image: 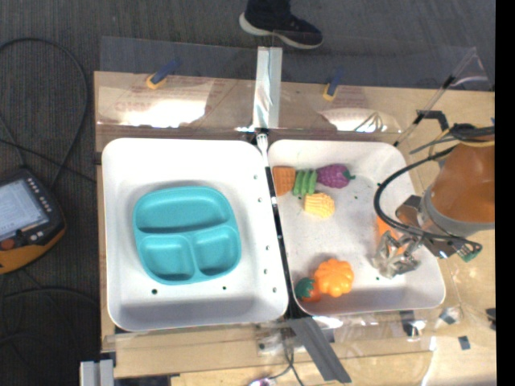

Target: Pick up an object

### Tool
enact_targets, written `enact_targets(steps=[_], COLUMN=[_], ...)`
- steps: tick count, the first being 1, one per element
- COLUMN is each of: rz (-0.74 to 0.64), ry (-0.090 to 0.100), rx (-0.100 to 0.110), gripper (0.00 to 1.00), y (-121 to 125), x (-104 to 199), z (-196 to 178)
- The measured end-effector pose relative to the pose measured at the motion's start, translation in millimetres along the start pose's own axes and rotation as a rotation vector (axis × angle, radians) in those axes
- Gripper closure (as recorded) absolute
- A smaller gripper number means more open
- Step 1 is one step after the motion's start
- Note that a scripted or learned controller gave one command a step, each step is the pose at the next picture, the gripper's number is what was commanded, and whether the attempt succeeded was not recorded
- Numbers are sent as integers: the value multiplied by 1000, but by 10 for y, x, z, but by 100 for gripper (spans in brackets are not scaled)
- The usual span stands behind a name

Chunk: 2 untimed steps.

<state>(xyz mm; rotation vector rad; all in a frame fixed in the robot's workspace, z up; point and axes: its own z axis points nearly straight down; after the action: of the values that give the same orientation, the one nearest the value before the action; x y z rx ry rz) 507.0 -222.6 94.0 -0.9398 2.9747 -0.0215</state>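
Observation:
The right bin (358, 153) holds toy food. An orange pumpkin (334, 276) lies near its front wall with a small red and green piece (305, 289) beside it. A yellow corn cob (319, 206) sits in the middle. A purple grape bunch (334, 175), a green vegetable (304, 183) and an orange piece (282, 178) line the back left. My gripper (396, 256) hangs low at the bin's right side, over bare floor, well right of the pumpkin. A small orange thing (382, 224) shows just behind it.
The left bin (121, 215) holds a teal divided tray (187, 233). Black cables (394, 191) loop off the wrist over the right bin. A person's shoe (278, 24) stands beyond the bench. A handheld device (24, 215) lies on the floor at the left.

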Motion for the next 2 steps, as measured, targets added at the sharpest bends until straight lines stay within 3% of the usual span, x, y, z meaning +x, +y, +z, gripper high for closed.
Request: enact_targets(steps=[1, 2], rz=[547, 603], ry=[19, 11], rx=[-13, -7], gripper=[100, 100], y=[143, 151], x=[-299, -923], z=[-455, 32])
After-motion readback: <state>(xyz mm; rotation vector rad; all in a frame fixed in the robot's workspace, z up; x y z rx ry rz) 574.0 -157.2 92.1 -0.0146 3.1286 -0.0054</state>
